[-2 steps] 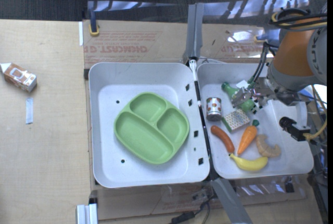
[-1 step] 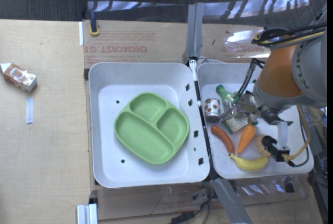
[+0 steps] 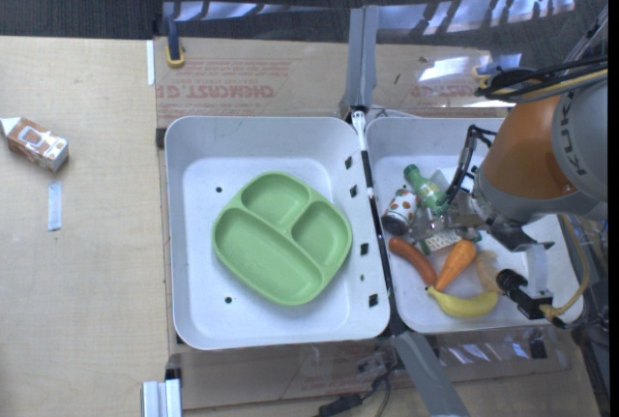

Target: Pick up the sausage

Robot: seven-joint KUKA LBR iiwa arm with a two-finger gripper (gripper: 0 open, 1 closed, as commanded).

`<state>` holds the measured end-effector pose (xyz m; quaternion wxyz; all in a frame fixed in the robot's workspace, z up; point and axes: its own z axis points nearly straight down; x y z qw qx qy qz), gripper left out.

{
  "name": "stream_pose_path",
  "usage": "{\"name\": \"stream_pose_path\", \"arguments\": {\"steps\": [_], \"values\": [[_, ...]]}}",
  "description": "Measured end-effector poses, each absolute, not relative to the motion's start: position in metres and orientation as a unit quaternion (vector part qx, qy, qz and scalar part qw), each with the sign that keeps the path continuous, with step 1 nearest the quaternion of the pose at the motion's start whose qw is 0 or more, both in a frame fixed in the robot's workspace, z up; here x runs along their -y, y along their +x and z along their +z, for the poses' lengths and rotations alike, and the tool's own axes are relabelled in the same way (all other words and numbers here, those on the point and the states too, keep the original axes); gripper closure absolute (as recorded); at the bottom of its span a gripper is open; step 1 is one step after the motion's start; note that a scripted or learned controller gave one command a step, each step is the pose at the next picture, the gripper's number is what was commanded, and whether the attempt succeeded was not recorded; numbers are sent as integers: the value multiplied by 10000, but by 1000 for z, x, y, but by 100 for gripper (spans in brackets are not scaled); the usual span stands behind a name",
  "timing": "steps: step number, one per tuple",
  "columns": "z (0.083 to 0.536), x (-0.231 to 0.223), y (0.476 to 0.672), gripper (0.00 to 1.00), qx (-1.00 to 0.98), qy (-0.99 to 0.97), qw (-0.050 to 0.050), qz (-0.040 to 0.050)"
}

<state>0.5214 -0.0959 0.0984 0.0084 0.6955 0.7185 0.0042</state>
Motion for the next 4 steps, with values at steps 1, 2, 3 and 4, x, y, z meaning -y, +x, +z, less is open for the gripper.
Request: {"name": "stream_pose_path", "arguments": {"steps": [1,2,3,4], "values": [[98,98,483,0,-7576,6526,90,45],[107,100,483,100,-7561,6543,94,43],[107,100,483,0,-7563,6541,94,42],[97,100,481,0,-7652,6438,58,24]]}}
